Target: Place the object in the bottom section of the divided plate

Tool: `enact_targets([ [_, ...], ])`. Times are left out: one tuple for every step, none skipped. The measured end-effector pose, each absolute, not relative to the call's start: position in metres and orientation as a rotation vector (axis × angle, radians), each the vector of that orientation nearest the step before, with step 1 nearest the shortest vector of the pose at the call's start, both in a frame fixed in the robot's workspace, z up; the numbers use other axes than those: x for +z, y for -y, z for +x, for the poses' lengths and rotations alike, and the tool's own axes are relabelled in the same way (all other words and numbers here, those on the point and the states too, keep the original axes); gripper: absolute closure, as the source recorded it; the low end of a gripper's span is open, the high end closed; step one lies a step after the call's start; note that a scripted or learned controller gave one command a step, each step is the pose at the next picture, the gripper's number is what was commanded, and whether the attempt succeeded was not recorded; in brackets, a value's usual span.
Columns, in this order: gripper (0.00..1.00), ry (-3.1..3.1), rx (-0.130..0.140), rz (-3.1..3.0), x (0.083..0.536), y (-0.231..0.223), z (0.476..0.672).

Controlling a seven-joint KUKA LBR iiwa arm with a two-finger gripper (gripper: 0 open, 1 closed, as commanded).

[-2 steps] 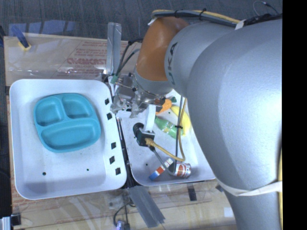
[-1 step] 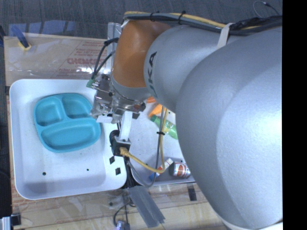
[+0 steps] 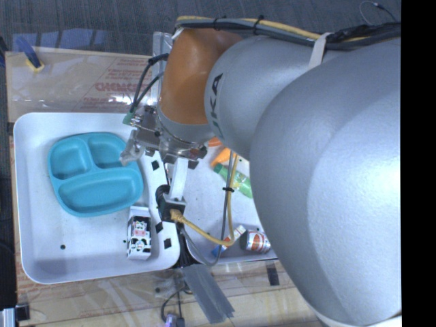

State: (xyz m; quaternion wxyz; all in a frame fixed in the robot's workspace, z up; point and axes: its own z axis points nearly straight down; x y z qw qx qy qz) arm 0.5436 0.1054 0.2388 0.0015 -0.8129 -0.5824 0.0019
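Divided plate point(image 3: 95, 182) comes first on the left. There is one of it, light blue with rounded corners, lying flat in the left bin point(image 3: 37, 244). It has three sections: two small ones side by side along its upper edge and one large one along its lower edge. Its long axis runs roughly across the view, tilted so that the right end sits a little higher than the left. All three sections show bare blue.

Below the plate and towards the bin's lower left, one small dark speck point(image 3: 63, 246) lies on the white floor.

Just past the plate's lower right corner lies one small carton point(image 3: 139, 237). It is white with black markings and a touch of blue near its upper end. Its long axis runs up and down the view, nearly square to the plate's. It is close to the plate's rim, outside it, near the bin's lower right corner. Which end is its top cannot be told.

Above the carton, the gripper point(image 3: 133, 152) hangs over the plate's upper right edge. Whether it is released or clenched cannot be told, and nothing can be seen gripped in it.

Further right, the grey arm point(image 3: 320, 148) with its orange band covers much of the right bin point(image 3: 204, 193). Three things show beside the arm there: one orange piece point(image 3: 221, 157), one green and yellow piece point(image 3: 238, 182) just below it, and one red and white can point(image 3: 256, 241) lying on its side near the lower rim.
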Motion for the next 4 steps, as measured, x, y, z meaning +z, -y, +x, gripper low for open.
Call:
enact_targets([
  [1.00,1.838,0.011,-2.542,0.248,-0.107,0.544],
  [1.00,1.989,0.010,-2.428,0.218,-0.161,0.475],
  [1.00,2.090,0.003,-2.344,0.269,-0.150,0.476],
  [1.00,1.873,0.013,-2.518,0.237,-0.191,0.475],
])
